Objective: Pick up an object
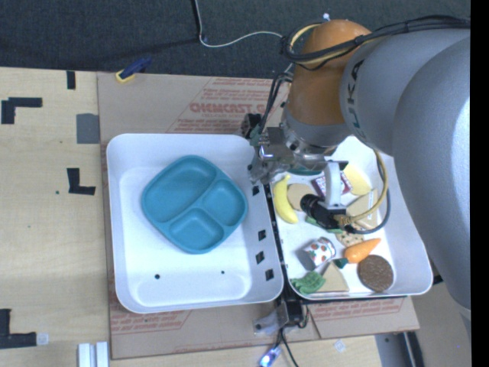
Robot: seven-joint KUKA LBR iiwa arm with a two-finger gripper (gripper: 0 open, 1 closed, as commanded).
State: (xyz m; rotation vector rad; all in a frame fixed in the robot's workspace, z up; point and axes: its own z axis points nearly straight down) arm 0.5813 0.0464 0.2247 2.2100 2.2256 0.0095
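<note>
Hovering low over the right shallow white bin (406,239), the two-finger gripper (299,161) sits just above the curved yellow banana (284,202); I cannot tell whether it is open or closed. Nothing looks lifted: the banana and the orange carrot (361,248) lie in the bin, so the pick is not yet done.

Arm (416,105): one; smooth, rounded grey casing with dark lettering partly visible on its side.
Orange band (325,71): glossy, domed, above the wrist.
Black cables (416,24): thin, looped over the band.
</note>
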